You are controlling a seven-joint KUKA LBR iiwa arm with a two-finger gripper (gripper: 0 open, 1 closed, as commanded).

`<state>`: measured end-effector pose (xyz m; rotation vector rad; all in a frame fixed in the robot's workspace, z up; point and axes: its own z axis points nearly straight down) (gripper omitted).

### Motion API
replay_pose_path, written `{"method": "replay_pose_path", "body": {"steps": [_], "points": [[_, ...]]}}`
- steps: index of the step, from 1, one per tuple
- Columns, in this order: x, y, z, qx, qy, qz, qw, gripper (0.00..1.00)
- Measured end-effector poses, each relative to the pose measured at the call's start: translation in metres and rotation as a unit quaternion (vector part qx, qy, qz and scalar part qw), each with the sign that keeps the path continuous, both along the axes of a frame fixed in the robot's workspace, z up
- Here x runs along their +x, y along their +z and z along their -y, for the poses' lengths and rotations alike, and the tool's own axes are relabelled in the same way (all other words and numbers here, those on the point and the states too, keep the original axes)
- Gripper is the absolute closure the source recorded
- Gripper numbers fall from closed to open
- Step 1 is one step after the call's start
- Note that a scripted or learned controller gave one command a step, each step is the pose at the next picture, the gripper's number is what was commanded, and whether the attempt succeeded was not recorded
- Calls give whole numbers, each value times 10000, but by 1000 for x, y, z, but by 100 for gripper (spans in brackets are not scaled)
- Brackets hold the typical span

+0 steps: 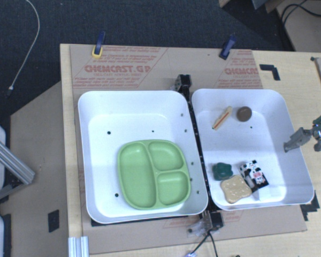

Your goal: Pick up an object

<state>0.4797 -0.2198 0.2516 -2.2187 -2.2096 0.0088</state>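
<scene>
The right bin (267, 143) holds several small objects. A thin tan stick (221, 118) and a round brown piece (244, 113) lie near its far side. Toward its near edge are a dark green lump (222, 170), a black-and-white toy (254, 174) and a tan toast-shaped slice (236, 189). My gripper (307, 143) hangs over the right bin's right rim, open, with nothing between its fingers. It is well to the right of every object.
The left bin (96, 122) holds a light green divided plate (154, 173) at its near middle. A black divider clamp (183, 82) sits between the bins at the far side. Blue and yellow clips (98, 44) pin the cardboard base.
</scene>
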Motion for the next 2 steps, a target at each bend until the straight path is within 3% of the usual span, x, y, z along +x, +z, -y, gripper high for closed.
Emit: {"method": "replay_pose_path", "body": {"steps": [1,2], "points": [[3,5,-1,-18,21,56,10000,0],[0,-58,-2,1,17,22,10000,0]]}}
